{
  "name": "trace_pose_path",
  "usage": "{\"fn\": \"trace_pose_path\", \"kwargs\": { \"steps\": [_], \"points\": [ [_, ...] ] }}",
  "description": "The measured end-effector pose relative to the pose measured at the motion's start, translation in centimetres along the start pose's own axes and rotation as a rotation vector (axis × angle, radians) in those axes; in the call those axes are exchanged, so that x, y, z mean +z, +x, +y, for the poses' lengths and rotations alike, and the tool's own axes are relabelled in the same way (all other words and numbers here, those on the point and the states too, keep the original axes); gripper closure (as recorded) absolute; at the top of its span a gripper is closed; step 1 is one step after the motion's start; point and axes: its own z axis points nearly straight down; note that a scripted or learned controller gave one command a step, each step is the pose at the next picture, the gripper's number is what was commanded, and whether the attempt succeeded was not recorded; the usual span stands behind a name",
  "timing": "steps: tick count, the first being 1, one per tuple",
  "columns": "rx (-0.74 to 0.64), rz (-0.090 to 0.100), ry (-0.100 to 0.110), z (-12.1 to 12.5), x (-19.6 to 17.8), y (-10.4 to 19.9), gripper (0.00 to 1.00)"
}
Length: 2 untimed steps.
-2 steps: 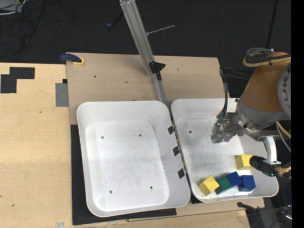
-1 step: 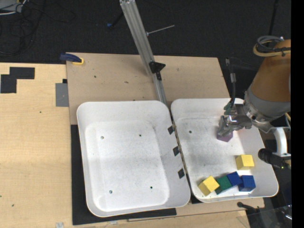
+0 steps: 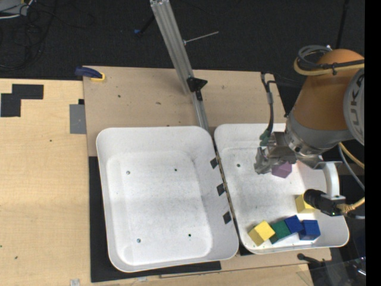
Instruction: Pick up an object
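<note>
My gripper hangs low over the upper middle of the right bin, under the grey arm with its orange band. A purple block shows just at the gripper's lower right edge, partly hidden by it; whether it is gripped or merely beside the gripper is unclear. At the bin's front lie a yellow block, a green block and two blue blocks. Another yellow block rests near the right wall, partly covered by a black fitting.
The left bin stands beside the right one, joined by black clips. A slanted aluminium bar rises behind the bins. Cables and the black fitting hang at the right bin's right edge.
</note>
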Motion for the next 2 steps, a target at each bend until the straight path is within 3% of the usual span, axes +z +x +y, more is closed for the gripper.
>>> {"fn": "trace_pose_path", "kwargs": {
  "steps": [2],
  "points": [
    [0.001,-0.002,0.003,-0.8,1.3,10.0,1.00]
  ]
}}
